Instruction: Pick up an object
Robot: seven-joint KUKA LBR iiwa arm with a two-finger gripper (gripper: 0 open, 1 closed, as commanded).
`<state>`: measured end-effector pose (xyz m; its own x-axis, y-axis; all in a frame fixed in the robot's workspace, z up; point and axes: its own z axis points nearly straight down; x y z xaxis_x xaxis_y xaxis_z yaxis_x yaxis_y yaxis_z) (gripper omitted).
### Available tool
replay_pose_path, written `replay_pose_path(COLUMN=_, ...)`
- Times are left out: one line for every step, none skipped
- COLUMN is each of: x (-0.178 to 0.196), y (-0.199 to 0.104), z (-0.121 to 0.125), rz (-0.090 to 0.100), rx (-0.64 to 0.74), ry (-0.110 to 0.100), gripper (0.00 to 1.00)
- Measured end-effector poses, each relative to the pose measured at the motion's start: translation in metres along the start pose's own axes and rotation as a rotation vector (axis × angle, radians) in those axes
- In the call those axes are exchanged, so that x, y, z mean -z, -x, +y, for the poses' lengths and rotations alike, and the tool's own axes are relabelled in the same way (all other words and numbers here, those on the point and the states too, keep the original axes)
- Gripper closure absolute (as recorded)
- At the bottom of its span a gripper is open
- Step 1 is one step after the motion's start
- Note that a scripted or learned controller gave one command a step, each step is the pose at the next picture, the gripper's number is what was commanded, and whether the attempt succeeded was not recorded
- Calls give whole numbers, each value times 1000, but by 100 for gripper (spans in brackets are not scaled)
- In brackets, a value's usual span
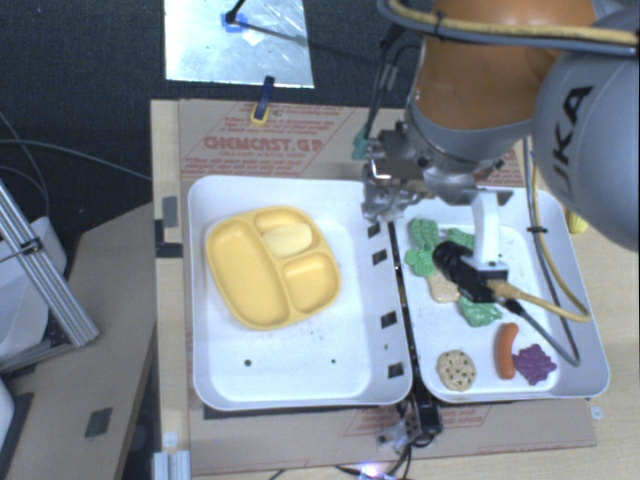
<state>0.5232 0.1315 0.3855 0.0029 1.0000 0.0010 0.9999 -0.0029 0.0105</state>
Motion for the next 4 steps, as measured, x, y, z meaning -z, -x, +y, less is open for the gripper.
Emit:
replay_pose_path(x=3, y=14, z=-38, rz=0, rx=4, ry=-10, gripper=100)
replay_pose_path(x=14, y=13, z=-36, rz=0, rx=10, ry=-6, gripper=100)
replay_pose_path(x=13, y=13, z=-36, rz=0, rx=10, ry=-7, gripper=0)
replay_pose_path(x=25, y=13, z=-35, rz=1, rx=15, ry=-4, gripper=100)
